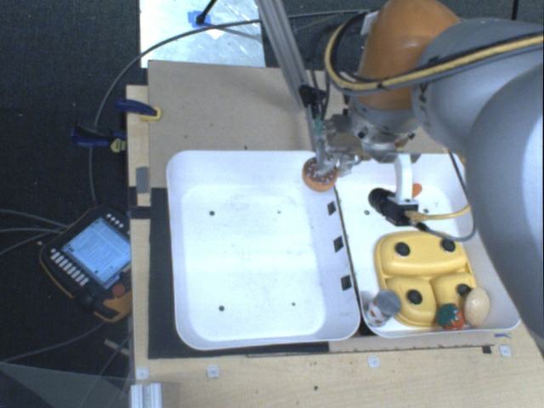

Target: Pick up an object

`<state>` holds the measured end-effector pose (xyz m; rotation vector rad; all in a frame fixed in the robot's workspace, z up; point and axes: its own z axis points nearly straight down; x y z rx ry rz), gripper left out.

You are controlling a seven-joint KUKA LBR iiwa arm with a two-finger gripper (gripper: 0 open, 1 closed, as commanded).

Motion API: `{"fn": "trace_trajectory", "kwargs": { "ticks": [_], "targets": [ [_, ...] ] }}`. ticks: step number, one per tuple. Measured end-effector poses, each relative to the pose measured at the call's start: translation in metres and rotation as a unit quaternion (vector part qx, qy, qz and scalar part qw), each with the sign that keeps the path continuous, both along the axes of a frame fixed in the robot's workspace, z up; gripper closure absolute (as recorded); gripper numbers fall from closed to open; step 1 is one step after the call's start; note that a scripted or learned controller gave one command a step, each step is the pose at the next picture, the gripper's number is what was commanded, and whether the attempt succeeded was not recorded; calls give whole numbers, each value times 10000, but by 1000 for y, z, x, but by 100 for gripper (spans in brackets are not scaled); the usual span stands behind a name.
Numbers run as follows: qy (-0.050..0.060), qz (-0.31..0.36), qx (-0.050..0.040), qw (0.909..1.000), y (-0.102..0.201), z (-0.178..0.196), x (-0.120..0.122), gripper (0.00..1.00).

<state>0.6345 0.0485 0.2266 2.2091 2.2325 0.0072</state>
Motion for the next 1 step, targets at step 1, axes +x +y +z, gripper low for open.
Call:
{"fn": "trace_trajectory", "kwargs": {
  "ticks": [1],
  "targets": [
    [10,1,-1,10000,55,-6,1,100]
  ]
}}
